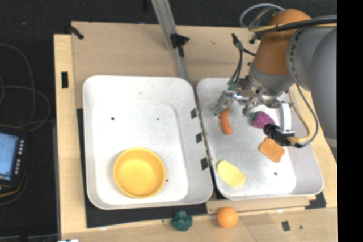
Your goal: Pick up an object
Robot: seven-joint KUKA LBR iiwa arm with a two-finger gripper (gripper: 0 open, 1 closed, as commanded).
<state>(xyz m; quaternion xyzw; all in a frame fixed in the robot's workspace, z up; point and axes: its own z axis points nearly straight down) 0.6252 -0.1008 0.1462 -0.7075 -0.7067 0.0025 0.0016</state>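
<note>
We see the arm [295, 59] reaching in from the right over the right bin [306, 178], with its gripper [241, 100] low above the bin's far left part. We cannot tell whether the gripper is open or closed, and nothing visibly sits in it. Just near of it lies a small orange sausage-shaped object [226, 122]. To the right, partly under the wrist, is a purple object [261, 119], and nearer to us an orange block [272, 150]. A pale yellow piece [231, 173] rests at the bin's near left. The left bin [113, 99] holds a yellow bowl [139, 172]. On the table [113, 48], near the bins' front edge, sit an orange ball [227, 217] and a green object [181, 221].
</note>
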